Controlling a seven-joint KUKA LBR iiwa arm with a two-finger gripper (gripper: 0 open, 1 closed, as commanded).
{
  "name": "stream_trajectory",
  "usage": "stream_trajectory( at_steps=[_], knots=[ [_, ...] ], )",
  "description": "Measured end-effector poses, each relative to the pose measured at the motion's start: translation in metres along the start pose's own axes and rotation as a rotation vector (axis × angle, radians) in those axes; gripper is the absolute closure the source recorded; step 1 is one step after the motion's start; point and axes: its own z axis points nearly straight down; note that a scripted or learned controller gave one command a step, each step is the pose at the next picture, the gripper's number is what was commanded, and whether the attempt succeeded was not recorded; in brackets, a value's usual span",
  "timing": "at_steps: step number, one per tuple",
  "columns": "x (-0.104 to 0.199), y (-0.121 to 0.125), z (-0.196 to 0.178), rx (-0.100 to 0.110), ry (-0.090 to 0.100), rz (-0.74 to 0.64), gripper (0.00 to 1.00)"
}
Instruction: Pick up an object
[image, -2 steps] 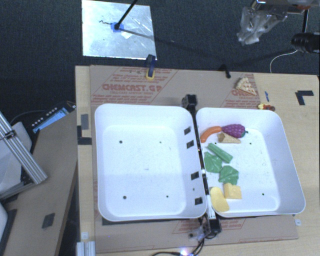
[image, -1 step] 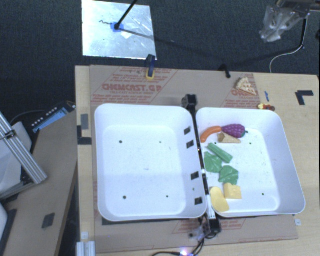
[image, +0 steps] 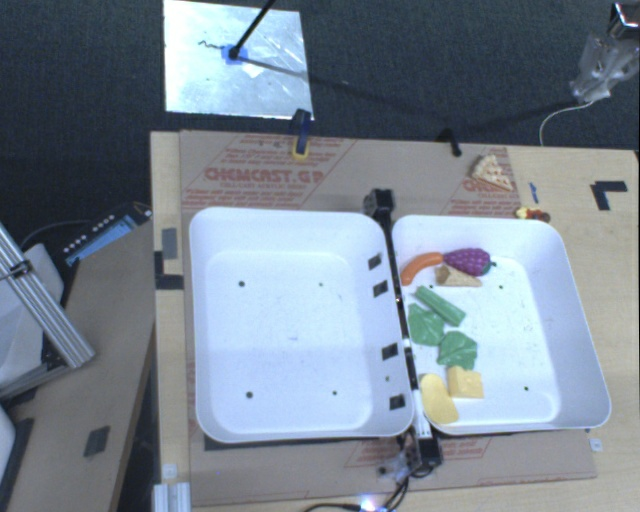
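From my remote station I look down at a slant on a tan surface that carries two shallow white bins side by side on a brown board printed with red lettering. The left bin sits beside the right bin, their inner walls touching along a dark central divider. The toy food is all in the right bin, gathered along its left half. Near that bin's top edge an orange carrot curves beside a purple grape bunch, with a small tan piece just below the grapes. Below them lies a green stick, tilted, then two green leafy pieces and close together. Nearest the bin's lower edge, a yellow cheese block sits just beside a pale yellow oval piece. Outside the bins, on the board near the top right, rests a pizza slice. The gripper hangs in the top right corner of my view, well apart from the bins and above dark carpet; it is blurred, so I cannot tell how its jaws stand.
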Motion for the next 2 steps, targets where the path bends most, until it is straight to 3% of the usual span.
stream_trajectory(
  at_steps=[1,2],
  knots=[
    [0.005,0.001,-0.014,-0.007,0.001,-0.011,1.0],
    [-0.091,-0.001,0.103,0.009,0.003,0.0,1.0]
  ],
)
